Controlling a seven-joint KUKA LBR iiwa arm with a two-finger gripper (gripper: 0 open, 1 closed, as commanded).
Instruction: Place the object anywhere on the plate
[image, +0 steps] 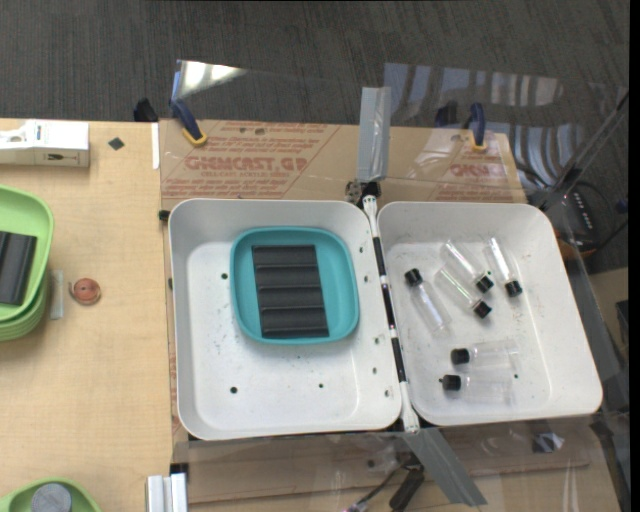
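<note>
I cannot tell from here whether my gripper is spread or pressed together, and so I cannot place things against it; I give them by the side my arm reaches in from, the right of the camera view. On that side lies the right bin (560, 385), and the task's things are in it: a loose scatter of clear vials (428, 300) with black caps, none of them on the plate. One vial lies toward the hinge between the bins with its cap (411, 276) at its far end. Three more (497, 258) lie close together near the bin's middle and back, at differing angles, and two (490, 352) lie nearer the front wall, their caps pointing toward the hinge. The clear bodies are faint against the white floor, so I cannot tell whether any two touch. Across the hinge, on the side away from my reach, sits the left bin (200, 385), and in it the teal plate (243, 290), flat on the floor toward the bin's back, with a dark ribbed insert (290, 290) filling its middle. Behind both bins a sheet of cardboard (260, 160) is clamped down. Farther left on the wooden surface (100, 400) stand green trays (25, 215) at the view's edge, a small reddish disc (86, 290) just beside them, and a white box (45, 145) at the back.
</note>
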